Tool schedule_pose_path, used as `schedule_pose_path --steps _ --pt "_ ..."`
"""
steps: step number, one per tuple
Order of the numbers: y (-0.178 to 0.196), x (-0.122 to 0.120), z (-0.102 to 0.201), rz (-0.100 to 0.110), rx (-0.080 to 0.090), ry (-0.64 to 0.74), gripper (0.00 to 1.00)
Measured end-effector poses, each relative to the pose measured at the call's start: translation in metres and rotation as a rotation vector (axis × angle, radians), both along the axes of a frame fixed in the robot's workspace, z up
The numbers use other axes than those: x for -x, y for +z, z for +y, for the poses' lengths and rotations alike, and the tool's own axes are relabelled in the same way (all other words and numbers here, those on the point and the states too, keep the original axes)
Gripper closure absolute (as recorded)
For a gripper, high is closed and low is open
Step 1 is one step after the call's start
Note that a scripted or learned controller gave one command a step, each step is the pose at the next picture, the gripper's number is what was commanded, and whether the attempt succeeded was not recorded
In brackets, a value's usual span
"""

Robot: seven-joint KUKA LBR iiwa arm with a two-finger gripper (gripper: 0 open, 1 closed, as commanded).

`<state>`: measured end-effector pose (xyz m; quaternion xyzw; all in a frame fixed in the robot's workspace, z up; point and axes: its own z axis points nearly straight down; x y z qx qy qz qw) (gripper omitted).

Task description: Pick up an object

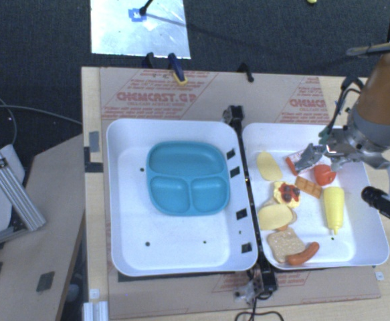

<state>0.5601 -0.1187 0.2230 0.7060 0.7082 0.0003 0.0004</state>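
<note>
My gripper (311,157) hangs over the back part of the right bin (375,236), reaching in from the right under the grey arm with the orange band. Just to its left lies a small red piece (291,164), and a red tomato (324,174) sits just below and to its right. An orange waffle (308,187) lies in front of it. Further toy foods lie around it: a yellow slice (269,166), a corn cob (333,207), a topped piece (287,193), a pale yellow wedge (276,216), bread (285,243) and a sausage (303,253).
The left bin (124,179) holds a blue divided plate (186,178). A black divider with clips (243,179) runs between the bins. A black part of the arm (382,201) juts over the right bin's right edge. Cardboard lies under both bins.
</note>
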Motion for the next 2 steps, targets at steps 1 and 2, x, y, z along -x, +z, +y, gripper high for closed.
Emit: schedule_pose_path --steps 1,2 --pt "-0.041 0.026 0.099 0.005 -0.004 0.01 0.0" --pt "-0.124 0.002 0.014 -0.017 0.006 0.001 0.0"
